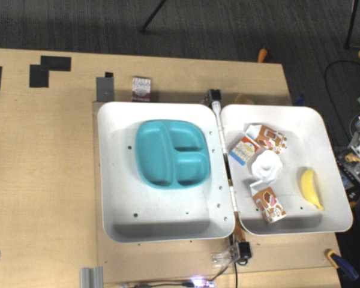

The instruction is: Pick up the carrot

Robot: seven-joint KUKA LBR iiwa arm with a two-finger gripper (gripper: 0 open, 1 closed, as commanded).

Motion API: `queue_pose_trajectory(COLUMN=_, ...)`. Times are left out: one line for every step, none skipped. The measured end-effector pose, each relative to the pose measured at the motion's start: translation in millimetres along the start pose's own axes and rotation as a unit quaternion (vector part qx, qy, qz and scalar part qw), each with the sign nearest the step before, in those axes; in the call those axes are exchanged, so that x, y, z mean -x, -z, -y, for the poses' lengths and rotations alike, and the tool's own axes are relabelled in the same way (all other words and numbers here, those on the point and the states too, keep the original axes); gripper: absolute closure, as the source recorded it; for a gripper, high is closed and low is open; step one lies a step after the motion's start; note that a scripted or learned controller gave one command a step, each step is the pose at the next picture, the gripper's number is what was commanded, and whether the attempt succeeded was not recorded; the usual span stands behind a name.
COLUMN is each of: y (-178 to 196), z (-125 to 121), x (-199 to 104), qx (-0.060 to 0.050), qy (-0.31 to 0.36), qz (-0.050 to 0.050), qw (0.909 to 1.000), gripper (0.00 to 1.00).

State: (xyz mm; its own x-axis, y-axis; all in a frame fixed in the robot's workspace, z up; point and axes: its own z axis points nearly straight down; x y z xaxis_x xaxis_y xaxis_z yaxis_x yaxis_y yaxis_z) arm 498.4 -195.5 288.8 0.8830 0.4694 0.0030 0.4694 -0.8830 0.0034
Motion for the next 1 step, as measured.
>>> queue_pose_trajectory(y=-62.3, z=-3.1, x=14.0, qx=-0.003, qy=-0.136, qz=0.002, qw=0.9907, gripper=1.0)
